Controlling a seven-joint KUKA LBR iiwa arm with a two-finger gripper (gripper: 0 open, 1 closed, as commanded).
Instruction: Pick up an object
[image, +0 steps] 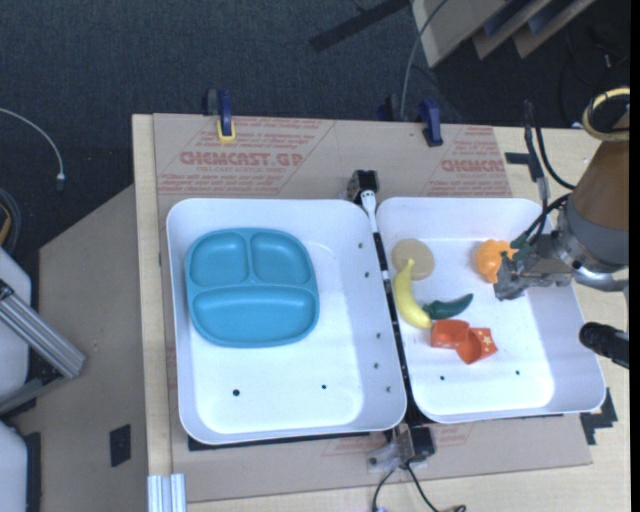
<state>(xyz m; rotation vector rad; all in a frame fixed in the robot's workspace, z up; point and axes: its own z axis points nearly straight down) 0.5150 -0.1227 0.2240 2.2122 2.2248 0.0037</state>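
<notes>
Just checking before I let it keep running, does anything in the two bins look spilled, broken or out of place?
Nothing stands out. The blue divided plate lies flat in the left bin. In the right bin, the banana, green pepper, red piece, tan disc and orange piece sit loosely clustered, none visibly damaged. The gripper is beside the orange piece.

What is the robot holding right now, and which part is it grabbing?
It cannot be told. The end effector sits in the right bin, right beside the orange toy, but the view does not show anything between its fingers.
</notes>
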